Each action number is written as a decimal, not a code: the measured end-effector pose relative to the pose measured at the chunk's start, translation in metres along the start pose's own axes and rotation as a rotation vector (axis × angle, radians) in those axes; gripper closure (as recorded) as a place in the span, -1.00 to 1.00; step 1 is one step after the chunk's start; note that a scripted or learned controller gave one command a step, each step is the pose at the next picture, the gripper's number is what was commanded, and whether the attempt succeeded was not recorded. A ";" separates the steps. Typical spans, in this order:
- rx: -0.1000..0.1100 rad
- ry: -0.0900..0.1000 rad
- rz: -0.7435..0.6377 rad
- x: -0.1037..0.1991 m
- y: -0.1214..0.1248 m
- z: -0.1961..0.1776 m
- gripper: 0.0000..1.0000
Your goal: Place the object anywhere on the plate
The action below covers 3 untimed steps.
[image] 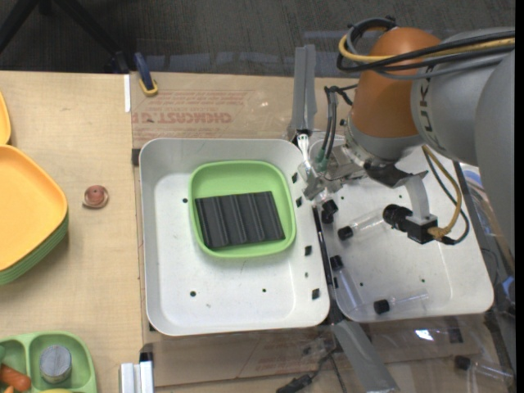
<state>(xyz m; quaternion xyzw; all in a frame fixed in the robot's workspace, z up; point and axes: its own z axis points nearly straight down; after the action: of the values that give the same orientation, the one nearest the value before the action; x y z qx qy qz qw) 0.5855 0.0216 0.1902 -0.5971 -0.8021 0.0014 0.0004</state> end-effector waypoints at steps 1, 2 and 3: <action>0.000 0.000 0.000 0.000 0.000 0.000 -1.00; -0.001 0.000 -0.117 0.063 0.025 0.000 -1.00; -0.001 -0.001 0.010 0.108 0.023 -0.034 -1.00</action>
<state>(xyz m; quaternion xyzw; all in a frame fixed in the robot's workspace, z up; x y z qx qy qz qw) 0.5767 0.1316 0.2237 -0.6012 -0.7991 0.0013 -0.0002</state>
